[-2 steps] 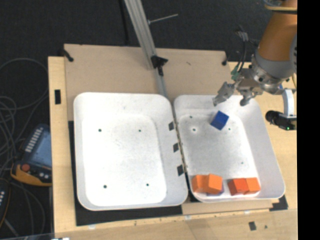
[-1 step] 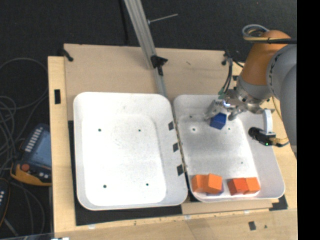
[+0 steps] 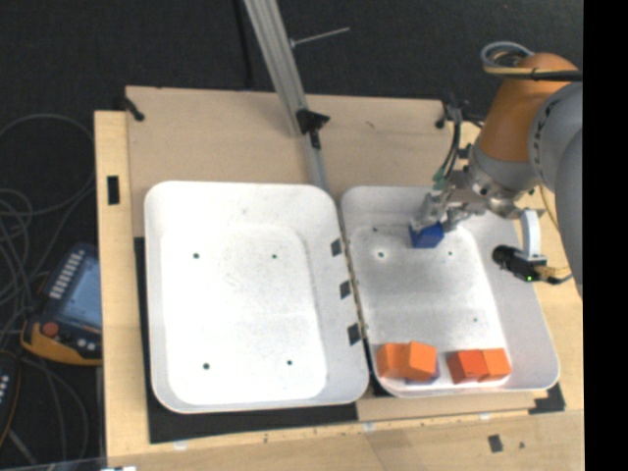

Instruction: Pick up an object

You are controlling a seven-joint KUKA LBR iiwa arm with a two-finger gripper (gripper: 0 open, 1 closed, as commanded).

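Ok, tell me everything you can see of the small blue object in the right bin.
The small blue object is a compact, blocky piece in solid blue, with a matte look like plastic or foam. It sits in the far part of the right bin, away from the two orange blocks at the bin's near edge. The gripper is right at its top right side, over or against it; whether it is gripped or lifted cannot be told. Its underside is hidden.

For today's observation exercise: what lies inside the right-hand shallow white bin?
The right-hand shallow white bin holds two orange blocks along its near edge and a small blue block near its far edge, directly below the gripper. The gripper covers the blue block's upper part, hiding any grasp.
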